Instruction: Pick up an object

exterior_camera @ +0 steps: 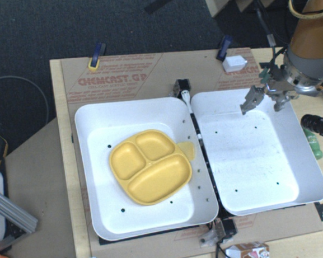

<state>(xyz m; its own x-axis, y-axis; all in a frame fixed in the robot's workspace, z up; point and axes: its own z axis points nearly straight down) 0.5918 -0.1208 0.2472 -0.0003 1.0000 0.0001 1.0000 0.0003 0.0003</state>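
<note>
A yellow plate (149, 166) with three compartments lies in the left bin (91, 123), a little left of its middle, and a small yellow tab sticks out at its right side. My gripper (266, 101) hangs over the far right corner of the right bin (257, 190). It is well apart from the plate. Its fingers (251, 100) are spread open with nothing between them.
A green object (314, 145) lies just outside the right bin's right rim. A small white block (234, 63) and two blue clamps (96, 55) sit on the cardboard base behind the bins. A black divider strip (195, 129) runs between the bins.
</note>
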